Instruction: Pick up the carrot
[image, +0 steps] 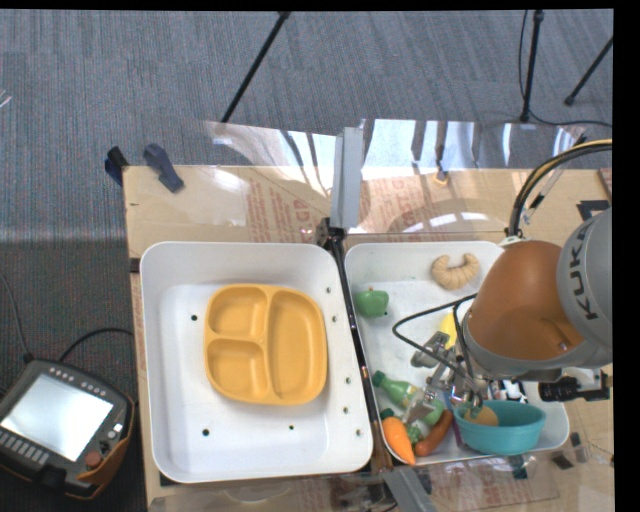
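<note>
Pincer (437, 385) work sits low in the right bin (400, 262), where the grey arm (530, 310) with its orange band comes in from the right side. The metal fingers (432, 352) point down and toward the left, in among a cluster of toys at the bin's near end, but cables and the wrist crowd the spot, and I cannot tell how far apart the fingers stand or whether anything lies between them.

The carrot (399, 440) lies just below and to the left of the pincer, against the bin's near left corner. It is orange, tapering toward the near rim, with its blunt end up toward a green bottle (395, 388). A second, darker orange piece (437, 432) lies just beside it on the right, slanting the other way, so the two make a shallow V. Whether the fingers touch the carrot cannot be made out; it seems to rest on the bin floor.

A teal bowl (500, 428) stands just right of these, under the wrist, with something tan inside it. Further back in the same bin lie a green pepper (372, 302) near the left wall and a pale croissant (455, 270) near the far wall.

The left bin (165, 290) holds a yellow divided plate (266, 343), well apart from the arm. Both bins rest on the counter (230, 200).
</note>
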